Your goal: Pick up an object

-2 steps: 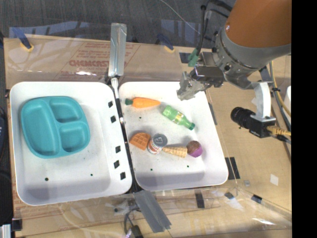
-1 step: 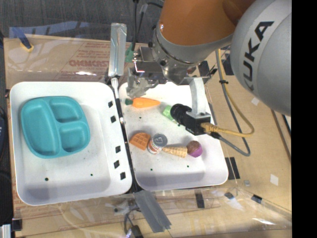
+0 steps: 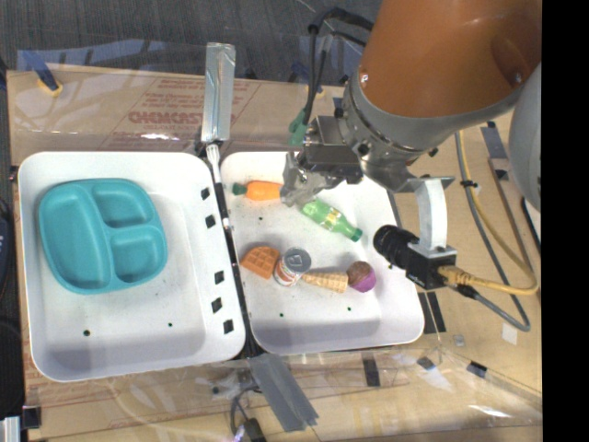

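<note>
Two white bins (image 3: 120, 343) on a brown bench (image 3: 110, 109); a carrot (image 3: 262, 191) in one.

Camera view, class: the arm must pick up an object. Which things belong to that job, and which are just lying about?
Job: end effector; right bin, holding the likely picks: toy carrot, green bottle, waffle, small tin, ice-cream cone.
Lying about: teal divided tray in the left bin; silver strip beyond the bins.
</note>
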